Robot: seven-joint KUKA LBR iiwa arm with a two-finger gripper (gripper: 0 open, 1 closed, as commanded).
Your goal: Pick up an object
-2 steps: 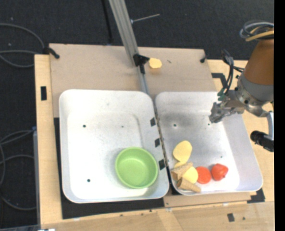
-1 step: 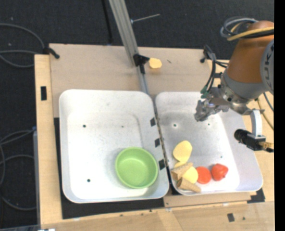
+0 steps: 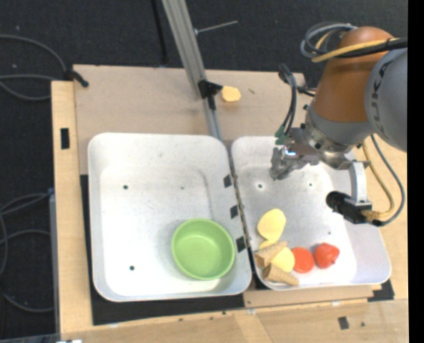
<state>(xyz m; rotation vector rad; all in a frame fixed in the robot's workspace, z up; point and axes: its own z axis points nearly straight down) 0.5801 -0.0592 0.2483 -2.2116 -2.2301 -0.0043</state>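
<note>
My gripper (image 3: 281,167) hangs over the back part of the right bin (image 3: 308,199), pointing down, with nothing visible between its fingers. Well in front of it, near the bin's front edge, lie a yellow potato-shaped piece (image 3: 272,224), a second yellow piece (image 3: 284,260), tan wedge-shaped pieces (image 3: 272,252), and two red tomato-like objects (image 3: 304,260) (image 3: 327,255). The gripper is apart from all of them.
A green bowl (image 3: 203,248) sits in the front right of the left bin (image 3: 126,184). A small yellow object (image 3: 231,93) lies on the bench behind the bins, beside a slanted metal post (image 3: 186,41). Cables hang off the arm at right.
</note>
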